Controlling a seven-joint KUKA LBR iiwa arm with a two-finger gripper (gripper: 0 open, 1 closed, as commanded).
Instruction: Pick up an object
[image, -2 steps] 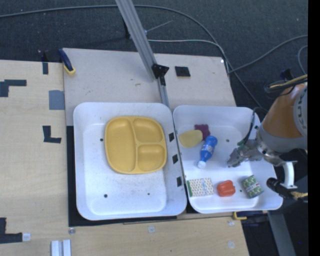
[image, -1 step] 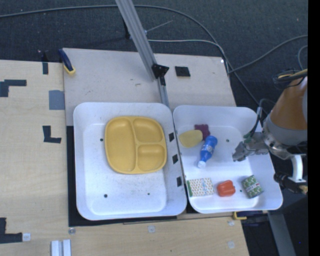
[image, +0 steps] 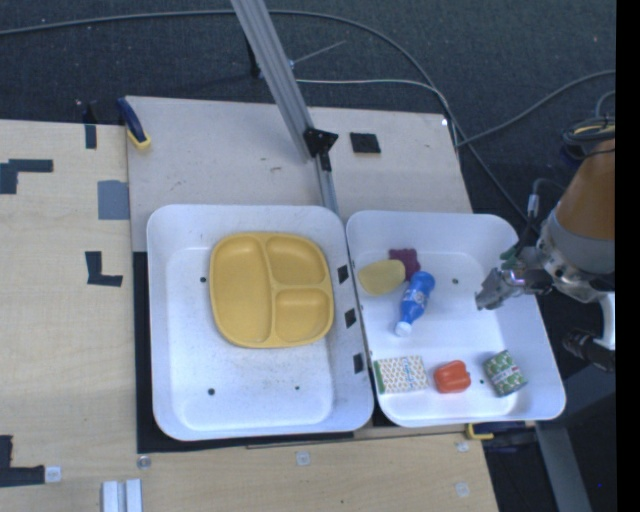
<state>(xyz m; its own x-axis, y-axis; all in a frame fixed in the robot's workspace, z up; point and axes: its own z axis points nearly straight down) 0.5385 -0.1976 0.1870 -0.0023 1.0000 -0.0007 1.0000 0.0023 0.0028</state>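
The right bin holds several small objects: a blue bottle with a white cap, a pale yellow lump, a dark maroon piece, a patterned white packet, an orange-red object and a green-and-white can. My gripper hangs over the right edge of this bin, right of the bottle and above the can. Nothing shows between its fingers.
The left bin carries a yellow divided plate. A grey metal pole slants down to the gap between the bins. Cables run across the dark floor behind the bench. A blue-and-yellow clamp sits at the bench's back left.
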